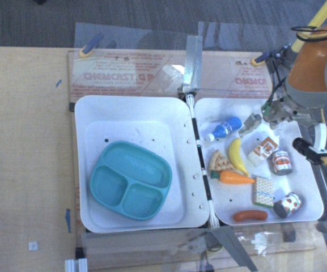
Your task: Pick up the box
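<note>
Box (264,149) lies in right bin (310,205) on wooden bench (21,152); tool (253,123) grip unclear.

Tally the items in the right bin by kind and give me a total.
Bottle: 1
Toy foods: 4, namely banana, pizza slice, carrot, sausage
Boxes: 2, one orange and white, one green-edged
Cans: 2, one upright, one lying near the bin's front
Total: 9

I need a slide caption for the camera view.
Grey arm's hand above right white bin near small orange-white carton box; teal divided plate left.
</note>
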You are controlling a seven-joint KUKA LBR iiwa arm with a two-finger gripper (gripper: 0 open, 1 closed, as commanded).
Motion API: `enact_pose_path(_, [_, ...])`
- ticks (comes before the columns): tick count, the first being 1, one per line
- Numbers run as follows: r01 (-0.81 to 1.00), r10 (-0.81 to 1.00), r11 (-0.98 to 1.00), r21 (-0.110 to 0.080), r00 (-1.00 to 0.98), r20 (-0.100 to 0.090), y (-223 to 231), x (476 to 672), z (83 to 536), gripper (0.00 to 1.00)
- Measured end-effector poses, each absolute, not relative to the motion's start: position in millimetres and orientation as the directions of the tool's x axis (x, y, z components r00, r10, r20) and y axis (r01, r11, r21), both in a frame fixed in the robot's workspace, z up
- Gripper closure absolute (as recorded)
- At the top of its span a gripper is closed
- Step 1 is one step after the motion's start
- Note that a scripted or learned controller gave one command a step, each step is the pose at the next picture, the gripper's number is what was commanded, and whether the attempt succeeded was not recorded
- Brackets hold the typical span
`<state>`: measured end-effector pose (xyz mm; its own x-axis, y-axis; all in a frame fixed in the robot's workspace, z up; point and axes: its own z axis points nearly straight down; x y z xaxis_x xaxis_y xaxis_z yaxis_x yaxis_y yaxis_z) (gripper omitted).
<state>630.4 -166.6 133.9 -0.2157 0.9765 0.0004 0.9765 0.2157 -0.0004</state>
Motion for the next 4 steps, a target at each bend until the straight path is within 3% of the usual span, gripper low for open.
enact_pose_path(1, [0.946,0.946,0.326,-0.001,-0.326,0.001,-179,574.7,195,0.00])
enact_pose_path(2, [0.917,0.917,0.398,0.000,-0.398,0.001,-214,522.5,139,0.00])
enact_pose_path(3, [0.903,0.903,0.429,0.005,-0.429,-0.005,-179,509.9,87,0.00])
enact_pose_path(4, [0.904,0.904,0.428,0.011,-0.428,-0.009,-179,512.5,97,1.00])
